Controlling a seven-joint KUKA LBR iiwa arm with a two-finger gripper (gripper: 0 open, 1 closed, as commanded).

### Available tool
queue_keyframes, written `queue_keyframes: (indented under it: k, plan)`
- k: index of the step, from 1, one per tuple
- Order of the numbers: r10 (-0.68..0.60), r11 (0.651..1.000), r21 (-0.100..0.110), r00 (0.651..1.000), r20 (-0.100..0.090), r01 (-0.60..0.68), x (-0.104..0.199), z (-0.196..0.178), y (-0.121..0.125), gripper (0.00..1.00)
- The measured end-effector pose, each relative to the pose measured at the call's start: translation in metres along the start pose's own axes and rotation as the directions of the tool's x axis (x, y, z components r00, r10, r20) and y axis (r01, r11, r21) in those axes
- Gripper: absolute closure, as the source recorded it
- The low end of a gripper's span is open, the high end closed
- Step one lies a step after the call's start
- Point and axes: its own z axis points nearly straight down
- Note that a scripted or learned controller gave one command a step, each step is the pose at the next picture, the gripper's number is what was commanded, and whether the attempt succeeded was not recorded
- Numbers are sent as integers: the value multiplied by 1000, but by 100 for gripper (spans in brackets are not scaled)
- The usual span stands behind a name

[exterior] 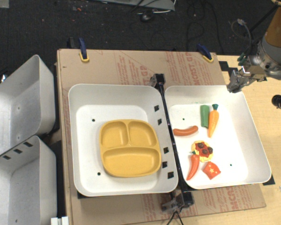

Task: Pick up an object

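- While the arm's gripper (pixel 235 84) hangs above the upper right corner of the right bin (pixel 253 139), nothing sits between its fingers, and the view is too small and dark there to tell whether they stand apart or together.
- The arm (pixel 275 36) enters from the right edge, its orange band just above the grey wrist.
- Inside the right bin lie six small toy foods, all well below and left of the gripper.
- A green piece (pixel 204 116) and an orange carrot (pixel 213 119) with a green top lie side by side, touching or nearly so, in the upper middle of the bin.
- A red-brown sausage (pixel 185 131) lies to their left, near the bin's inner wall.
- A yellow piece with dark red toppings (pixel 202 150) lies lower down, in the middle of the bin.
- A red chili pepper (pixel 193 166) lies slanted just below and left of it, its top touching the yellow piece.
- A red wedge with a yellow mark (pixel 211 170) rests just right of the pepper.
- In the left bin (pixel 84 125) sits a yellow divided plate (pixel 130 148) with three compartments.
- Both bins rest side by side on a brown board (pixel 112 64) held by blue clamps (pixel 83 50) at its far edge.
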Motion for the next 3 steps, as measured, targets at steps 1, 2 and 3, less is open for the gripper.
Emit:
queue_keyframes:
  k: [1, 2, 3]
  plan:
    - [-3, 1000, 11, 1000, -4, 3, 48, 15, -17, 100]
    - [-4, 1000, 11, 1000, -4, 4, 99, 32, -19, 100]
    - [-4, 1000, 10, 1000, -5, 4, 157, 45, -23, 100]
